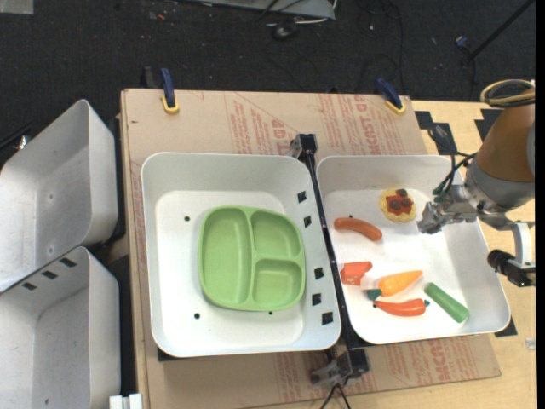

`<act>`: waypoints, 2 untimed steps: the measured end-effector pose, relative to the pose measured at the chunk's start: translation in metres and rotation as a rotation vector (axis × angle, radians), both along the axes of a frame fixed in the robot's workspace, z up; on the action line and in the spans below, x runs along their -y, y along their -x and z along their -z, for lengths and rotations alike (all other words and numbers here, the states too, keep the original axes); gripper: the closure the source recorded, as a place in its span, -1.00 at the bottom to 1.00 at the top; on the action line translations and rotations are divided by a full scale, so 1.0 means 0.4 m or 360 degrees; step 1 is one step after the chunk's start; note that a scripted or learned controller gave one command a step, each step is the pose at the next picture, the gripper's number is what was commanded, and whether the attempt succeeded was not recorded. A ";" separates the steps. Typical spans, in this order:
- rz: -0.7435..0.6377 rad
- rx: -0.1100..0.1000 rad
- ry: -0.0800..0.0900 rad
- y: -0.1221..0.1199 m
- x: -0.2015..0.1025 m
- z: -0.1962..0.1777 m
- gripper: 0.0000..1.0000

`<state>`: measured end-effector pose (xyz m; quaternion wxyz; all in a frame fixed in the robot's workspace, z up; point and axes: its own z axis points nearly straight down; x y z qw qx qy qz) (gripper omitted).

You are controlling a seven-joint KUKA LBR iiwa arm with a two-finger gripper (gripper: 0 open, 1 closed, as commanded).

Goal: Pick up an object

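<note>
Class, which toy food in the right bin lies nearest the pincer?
The round yellow pizza toy with red topping, just left of the pincer; the other foods lie lower.

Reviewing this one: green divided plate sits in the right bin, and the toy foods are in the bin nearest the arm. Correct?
Not quite. The camera view shows the green divided plate in the left bin, not the right. The toy foods, such as the sausage, are in the right bin nearest the arm.

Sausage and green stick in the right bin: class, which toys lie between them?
In the camera view, the orange carrot lies between the sausage and the green stick, on the right bin floor.
</note>
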<state>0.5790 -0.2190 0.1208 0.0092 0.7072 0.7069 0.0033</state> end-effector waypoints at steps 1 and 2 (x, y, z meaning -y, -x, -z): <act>-0.0006 -0.0019 -0.0010 -0.019 -0.008 -0.115 1.00; -0.0005 -0.0020 -0.0009 -0.038 0.000 -0.228 1.00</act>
